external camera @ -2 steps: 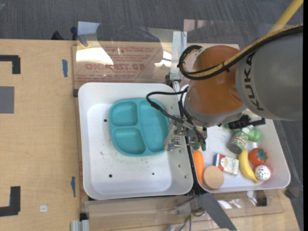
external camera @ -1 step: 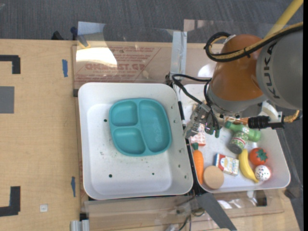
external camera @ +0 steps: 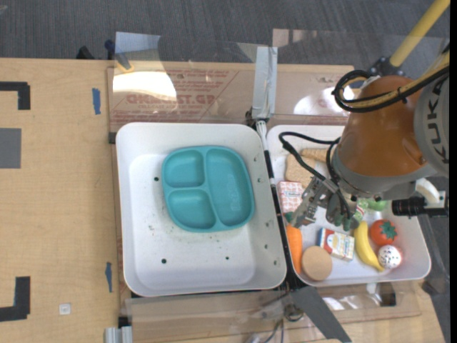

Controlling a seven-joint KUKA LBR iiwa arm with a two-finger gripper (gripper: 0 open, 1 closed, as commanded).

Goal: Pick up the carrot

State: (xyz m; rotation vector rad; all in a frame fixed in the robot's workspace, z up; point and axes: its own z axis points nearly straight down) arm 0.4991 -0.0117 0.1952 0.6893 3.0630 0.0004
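— Where's the carrot?
— Lower left of the right bin, along its wall, just below-left of the gripper.
— Fingers?
— Seemingly spread, pinching nothing; cables blur them.

Glossy teal plastic plate in smooth white bin; matt carrot.

This looks like a robotics lab: a plywood bench marked with black tape squares and blue tape bits stands on grey carpet. 2 white bins sit behind clear taped panels, the right one holding toy food.
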